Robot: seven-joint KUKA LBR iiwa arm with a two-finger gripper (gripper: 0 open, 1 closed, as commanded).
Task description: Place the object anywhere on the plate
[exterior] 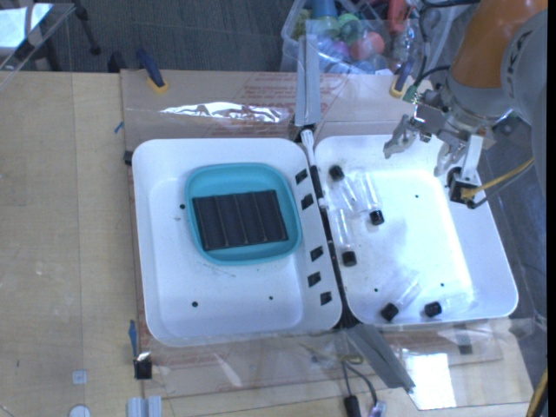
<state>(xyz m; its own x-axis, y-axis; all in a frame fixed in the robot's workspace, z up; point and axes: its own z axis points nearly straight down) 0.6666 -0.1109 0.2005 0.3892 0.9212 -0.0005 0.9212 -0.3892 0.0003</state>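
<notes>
A teal square plate [201, 186] sits in the left white bin [165, 311]. A dark ribbed rectangular object [239, 220] lies flat on the plate, covering most of its floor. My gripper [428, 155] hangs over the far edge of the right bin [486, 268], well to the right of the plate. Its fingers [398, 141] are spread open and nothing is between them.
Several clear vials with black caps [358, 195] lie scattered in the right bin, some near the front edge [398, 302]. A divider with black tabs [314, 233] runs between the bins. A box of coloured clutter [365, 16] stands behind the bench.
</notes>
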